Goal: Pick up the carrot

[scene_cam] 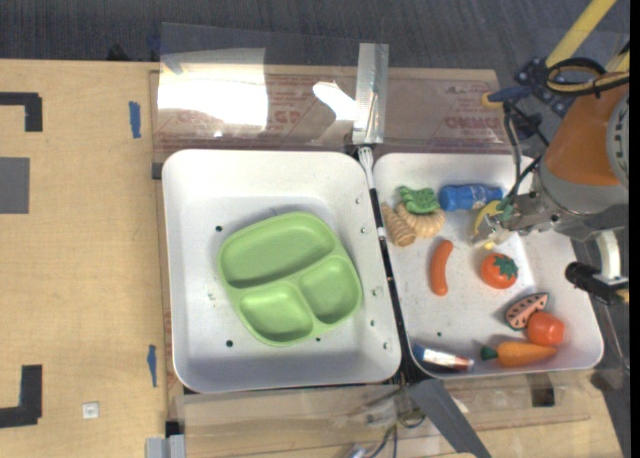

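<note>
The carrot (522, 353) is orange with a small green top. It lies flat along the front edge of the right bin (462, 331), near the front right corner. My gripper (498, 222) hangs over the back half of that bin, just above a red tomato-like toy (499, 270) and well behind the carrot. Something small and yellow shows at the gripper's tip; I cannot make out what it is. The grey arm with its orange band (590, 146) comes in from the right.
Near the carrot lie a watermelon slice (526, 308), a red ball-shaped fruit (546, 328) and a marker (445, 357). Farther back are an orange sausage (439, 268), a tan pastry (403, 226), a green leafy toy (418, 198) and a blue bottle (470, 195). The left bin holds a green divided plate (290, 276).
</note>
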Controlling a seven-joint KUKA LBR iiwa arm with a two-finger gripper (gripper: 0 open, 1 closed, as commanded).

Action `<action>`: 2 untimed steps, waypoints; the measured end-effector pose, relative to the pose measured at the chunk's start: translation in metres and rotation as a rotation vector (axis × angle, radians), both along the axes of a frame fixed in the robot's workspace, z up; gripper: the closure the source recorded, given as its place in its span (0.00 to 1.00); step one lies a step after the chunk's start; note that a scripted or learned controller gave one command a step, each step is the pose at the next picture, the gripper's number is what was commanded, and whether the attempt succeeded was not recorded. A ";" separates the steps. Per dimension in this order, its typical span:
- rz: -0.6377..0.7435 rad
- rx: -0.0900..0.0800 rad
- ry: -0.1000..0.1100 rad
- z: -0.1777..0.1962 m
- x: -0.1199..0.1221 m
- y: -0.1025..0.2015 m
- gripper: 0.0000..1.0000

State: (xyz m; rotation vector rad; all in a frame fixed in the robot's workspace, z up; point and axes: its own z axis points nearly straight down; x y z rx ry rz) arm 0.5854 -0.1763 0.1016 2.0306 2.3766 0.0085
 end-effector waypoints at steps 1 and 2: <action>0.000 0.000 0.002 -0.001 0.000 0.000 0.00; -0.076 0.003 0.008 -0.013 0.016 0.018 0.00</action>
